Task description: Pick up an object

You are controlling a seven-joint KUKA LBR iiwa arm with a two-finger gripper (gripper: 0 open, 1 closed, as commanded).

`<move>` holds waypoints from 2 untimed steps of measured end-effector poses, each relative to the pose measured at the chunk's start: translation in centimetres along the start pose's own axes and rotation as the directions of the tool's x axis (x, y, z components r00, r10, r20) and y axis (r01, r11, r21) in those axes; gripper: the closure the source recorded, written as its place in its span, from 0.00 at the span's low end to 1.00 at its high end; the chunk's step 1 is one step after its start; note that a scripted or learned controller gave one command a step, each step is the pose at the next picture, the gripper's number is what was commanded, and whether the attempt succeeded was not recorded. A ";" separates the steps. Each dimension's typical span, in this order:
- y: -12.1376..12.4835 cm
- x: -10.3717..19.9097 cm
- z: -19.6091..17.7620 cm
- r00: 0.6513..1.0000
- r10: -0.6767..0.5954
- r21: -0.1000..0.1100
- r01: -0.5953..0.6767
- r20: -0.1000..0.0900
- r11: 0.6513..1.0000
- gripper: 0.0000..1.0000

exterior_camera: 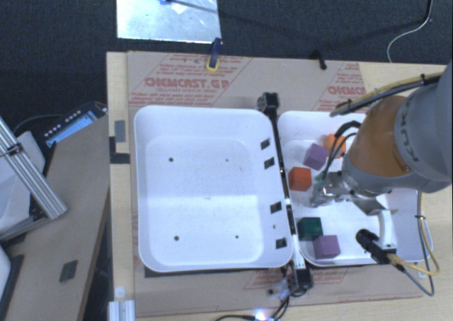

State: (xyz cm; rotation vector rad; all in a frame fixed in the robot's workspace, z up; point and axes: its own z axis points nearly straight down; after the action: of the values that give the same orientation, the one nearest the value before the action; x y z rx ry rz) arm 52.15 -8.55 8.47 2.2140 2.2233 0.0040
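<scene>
Two white bins sit side by side; the right bin (pixel 297 123) carries an orange block (pixel 300 178), green block (pixel 309 228) and purple blocks. Whether the gripper (pixel 322 191) is apart or together, I cannot tell.

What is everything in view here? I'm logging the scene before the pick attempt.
left bin: one, white, bench centre
right bin: one, white, beside the left bin
orange block: one, right bin, near the divider
purple blocks: two, one upper, one at the front
green block: one, dark, beside the front purple block
orange object: one, partly hidden by the arm
arm: one, grey with orange band, over the right bin
pincer: one, low beside the orange block
</scene>
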 end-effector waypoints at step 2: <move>3.0 0.3 0.1 1.000 0.000 0.001 0.000 0.000 1.000 1.00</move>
State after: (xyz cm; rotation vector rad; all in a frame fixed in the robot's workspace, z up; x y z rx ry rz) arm 55.17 -8.26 8.41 2.2144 2.2248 0.0030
